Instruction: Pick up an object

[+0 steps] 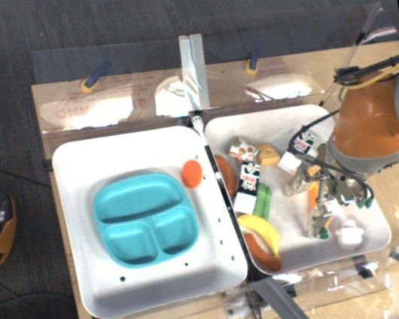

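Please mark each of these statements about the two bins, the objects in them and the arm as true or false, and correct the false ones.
1. The teal divided tray lies in the left bin. True.
2. The small orange ball sits in the right bin. False: it is in the left bin, beside the tray's upper right corner.
3. The banana lies near the divider side of the right bin. True.
4. The gripper hangs over the left bin. False: it is over the right bin.
5. The tray's compartments are filled with toys. False: nothing lies in them.
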Available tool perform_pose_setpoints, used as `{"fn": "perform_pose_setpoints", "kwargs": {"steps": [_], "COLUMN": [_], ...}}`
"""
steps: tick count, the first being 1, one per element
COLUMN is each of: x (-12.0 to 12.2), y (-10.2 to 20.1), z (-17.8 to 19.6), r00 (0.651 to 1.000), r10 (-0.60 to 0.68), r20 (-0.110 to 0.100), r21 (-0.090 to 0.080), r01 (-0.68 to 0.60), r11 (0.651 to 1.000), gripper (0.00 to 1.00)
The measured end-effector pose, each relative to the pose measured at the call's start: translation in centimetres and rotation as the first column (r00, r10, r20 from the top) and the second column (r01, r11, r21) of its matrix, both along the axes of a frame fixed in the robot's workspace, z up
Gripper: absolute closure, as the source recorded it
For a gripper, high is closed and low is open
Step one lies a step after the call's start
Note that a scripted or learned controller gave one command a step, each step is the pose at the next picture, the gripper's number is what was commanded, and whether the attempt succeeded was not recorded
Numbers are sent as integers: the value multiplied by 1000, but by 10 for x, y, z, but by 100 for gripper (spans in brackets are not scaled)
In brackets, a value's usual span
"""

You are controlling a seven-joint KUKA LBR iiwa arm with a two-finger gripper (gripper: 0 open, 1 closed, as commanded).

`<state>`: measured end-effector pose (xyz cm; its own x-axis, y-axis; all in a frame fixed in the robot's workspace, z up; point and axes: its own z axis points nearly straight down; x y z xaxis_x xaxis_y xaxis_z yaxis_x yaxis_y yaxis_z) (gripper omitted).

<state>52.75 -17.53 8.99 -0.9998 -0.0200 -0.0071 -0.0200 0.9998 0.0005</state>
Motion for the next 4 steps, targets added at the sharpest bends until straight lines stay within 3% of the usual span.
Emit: {"fn": "perform_pose_setpoints", "kwargs": {"steps": [1,2,3,4], "x": [3,3,7,9], "y": [0,0,-12,-12], "z": [12,11,0,11], "r00": [1000,1000,1000,1000], "r10": [1,2,3,5], "r20": [7,7,0,6], "r21": [-5,-5,-1,-5], "r01": [-1,-1,-3,-5], "r11": [1000,1000,1000,1000], "gripper": [100,0,0,100]}}
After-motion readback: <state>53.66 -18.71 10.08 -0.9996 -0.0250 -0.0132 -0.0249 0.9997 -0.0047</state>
